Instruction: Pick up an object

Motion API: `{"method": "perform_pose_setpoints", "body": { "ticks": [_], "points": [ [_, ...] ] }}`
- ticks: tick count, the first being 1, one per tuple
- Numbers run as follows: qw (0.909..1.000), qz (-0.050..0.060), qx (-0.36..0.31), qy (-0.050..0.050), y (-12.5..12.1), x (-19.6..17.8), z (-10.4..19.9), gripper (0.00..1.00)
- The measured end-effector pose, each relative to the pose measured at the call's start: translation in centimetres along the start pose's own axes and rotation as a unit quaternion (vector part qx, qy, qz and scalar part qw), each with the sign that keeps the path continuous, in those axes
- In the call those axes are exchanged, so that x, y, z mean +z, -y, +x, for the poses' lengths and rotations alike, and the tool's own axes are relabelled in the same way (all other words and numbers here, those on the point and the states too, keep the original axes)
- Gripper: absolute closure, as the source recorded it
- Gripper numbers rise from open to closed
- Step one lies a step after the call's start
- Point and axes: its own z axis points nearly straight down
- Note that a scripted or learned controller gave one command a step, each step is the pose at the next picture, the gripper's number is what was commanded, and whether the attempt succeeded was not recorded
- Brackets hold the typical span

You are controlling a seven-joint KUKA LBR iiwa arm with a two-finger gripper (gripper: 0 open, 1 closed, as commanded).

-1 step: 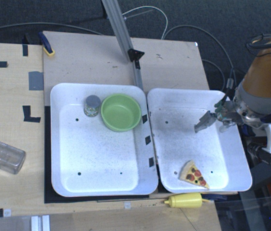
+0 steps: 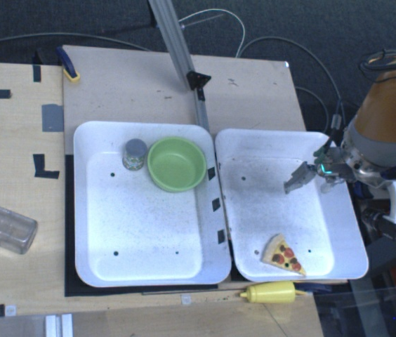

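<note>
Yellow mustard bottle (image 2: pixel 271 293) on bench edge, outside right bin (image 2: pixel 254 258). Pizza slice (image 2: pixel 283 254) flat in right bin, front part, tip toward upper left, crust toward lower right. Gripper (image 2: pixel 302 177) over same bin, upper right; finger state: cannot tell. Slice lies toward camera from gripper, slightly left, well apart. Nearest candidate, judged. Green bowl (image 2: pixel 177 163) and small jar (image 2: pixel 135 154) in left bin (image 2: pixel 93 258), farther off.

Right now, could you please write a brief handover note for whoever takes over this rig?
Gripper: above the right bin, in its upper half, with nothing seen between its fingers.
Right bin: pizza slice toy near the front.
Left bin: green bowl and a small grey-lidded jar beside it, at the back.
Done: nothing picked.
Left: choose an object, likely the pizza slice, and lift it.
</note>
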Motion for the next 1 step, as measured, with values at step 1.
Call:
{"method": "perform_pose_setpoints", "body": {
  "ticks": [1],
  "points": [
    [1.0, 0.002, 0.001, 0.0, 0.48, 4.83, -0.74, 0.0]
  ]
}}
